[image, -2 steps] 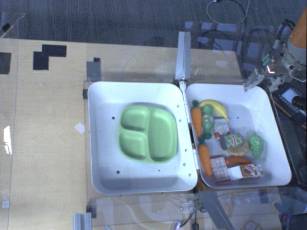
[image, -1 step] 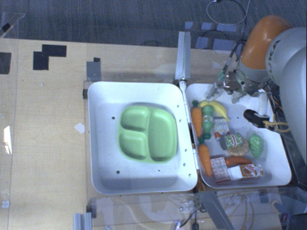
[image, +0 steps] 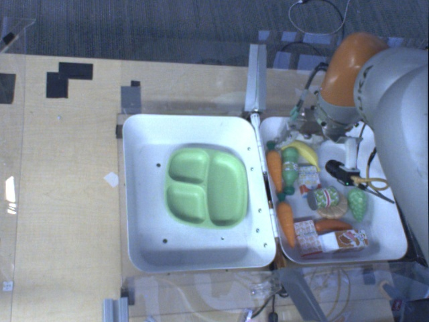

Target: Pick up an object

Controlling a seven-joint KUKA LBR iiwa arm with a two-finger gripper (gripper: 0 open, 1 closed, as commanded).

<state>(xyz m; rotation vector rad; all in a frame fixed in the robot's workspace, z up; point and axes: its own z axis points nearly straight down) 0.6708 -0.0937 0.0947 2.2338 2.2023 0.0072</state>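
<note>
Likeliest target, judging by position: a banana [image: 305, 154], lying toward the back of the right bin [image: 395, 247], just below the gripper [image: 299, 127]. Packed tight here, with a green bottle [image: 289, 167] touching on its near side, a carrot [image: 274, 170] just beyond that along the bin's left wall, and a can [image: 326, 200] near its lower end. Whether the gripper is open or closed: cannot be told, being hidden under the wrist of the arm [image: 348, 79]. Risks from here: closing on the banana's curved skin and slipping off; catching the bottle along with it; shoving neighbours sideways instead of gripping; scraping the back wall on descent. Well apart, in the left bin [image: 134, 247], a green divided plate [image: 206, 185], out of harm's way.
</note>
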